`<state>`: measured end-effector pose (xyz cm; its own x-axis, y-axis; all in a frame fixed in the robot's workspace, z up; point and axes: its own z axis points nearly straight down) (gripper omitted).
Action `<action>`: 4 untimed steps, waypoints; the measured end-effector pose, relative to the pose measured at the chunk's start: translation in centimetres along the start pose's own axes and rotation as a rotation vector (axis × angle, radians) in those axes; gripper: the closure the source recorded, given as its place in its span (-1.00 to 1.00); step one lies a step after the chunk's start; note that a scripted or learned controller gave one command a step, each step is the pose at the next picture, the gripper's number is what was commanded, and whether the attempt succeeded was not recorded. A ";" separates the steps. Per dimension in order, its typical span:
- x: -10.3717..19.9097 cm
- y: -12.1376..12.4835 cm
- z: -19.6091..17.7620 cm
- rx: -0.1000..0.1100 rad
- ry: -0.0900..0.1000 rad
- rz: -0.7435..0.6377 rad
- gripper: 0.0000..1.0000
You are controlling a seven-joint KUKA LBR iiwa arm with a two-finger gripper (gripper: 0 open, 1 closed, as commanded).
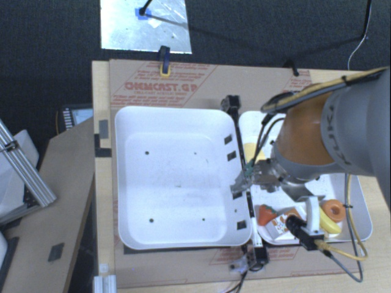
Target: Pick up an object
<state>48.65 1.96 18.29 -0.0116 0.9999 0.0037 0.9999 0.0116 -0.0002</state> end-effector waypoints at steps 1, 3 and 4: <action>3.5 6.2 -0.2 -0.006 -0.002 0.003 -1.00; 4.7 16.1 -6.1 -0.007 -0.003 0.010 -1.00; 5.3 8.0 -3.0 0.008 -0.003 0.011 -1.00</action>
